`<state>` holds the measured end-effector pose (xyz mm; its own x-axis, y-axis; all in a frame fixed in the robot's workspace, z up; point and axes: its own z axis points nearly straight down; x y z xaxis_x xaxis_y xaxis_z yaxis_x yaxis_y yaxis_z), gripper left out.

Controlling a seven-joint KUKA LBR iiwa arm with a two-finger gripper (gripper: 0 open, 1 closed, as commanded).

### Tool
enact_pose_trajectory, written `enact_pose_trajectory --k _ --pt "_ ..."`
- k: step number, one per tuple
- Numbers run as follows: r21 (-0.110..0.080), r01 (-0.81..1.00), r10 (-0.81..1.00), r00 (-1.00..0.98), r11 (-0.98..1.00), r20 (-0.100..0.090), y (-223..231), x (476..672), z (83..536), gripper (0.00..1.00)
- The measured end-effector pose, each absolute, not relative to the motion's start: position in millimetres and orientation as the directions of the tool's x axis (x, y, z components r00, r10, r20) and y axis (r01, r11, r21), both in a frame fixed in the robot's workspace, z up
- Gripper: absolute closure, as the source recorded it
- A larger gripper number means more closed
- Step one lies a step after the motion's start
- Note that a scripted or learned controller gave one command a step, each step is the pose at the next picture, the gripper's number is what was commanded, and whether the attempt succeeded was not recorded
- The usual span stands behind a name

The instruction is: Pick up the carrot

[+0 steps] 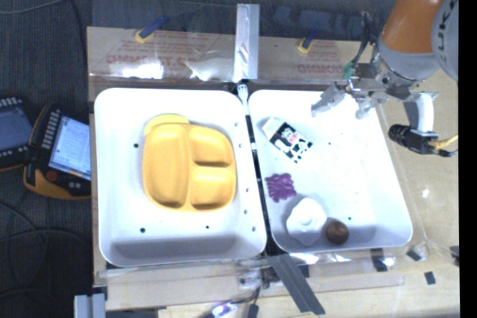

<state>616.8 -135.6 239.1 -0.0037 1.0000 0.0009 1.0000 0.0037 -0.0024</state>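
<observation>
Hovering over the far edge of the right bin (395, 182), the hand (341, 107) has its fingers spread with nothing between them. Nearer the camera in that bin lie a black-and-white toy (288, 139), purple grapes (280, 186), a white cup (305, 220) and a brown ball (337, 232). Where the carrot lies relative to the hand cannot be told.

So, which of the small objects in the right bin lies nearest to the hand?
The black-and-white cow-patterned toy, closest to the hand; the purple grapes, white cup and brown ball lie farther.
</observation>
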Motion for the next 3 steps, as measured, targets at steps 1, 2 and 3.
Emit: enact_pose_trajectory --k 1,2,3 --pt "0.030 0.999 1.000 0.022 -0.022 -0.002 -116.2 615.2 121.0 0.00" --pt "0.015 0.985 0.985 -0.170 0.170 -0.007 -105.3 553.4 90.4 0.00" --pt "0.011 0.999 0.999 -0.052 0.052 -0.002 -119.9 614.8 89.4 0.00"
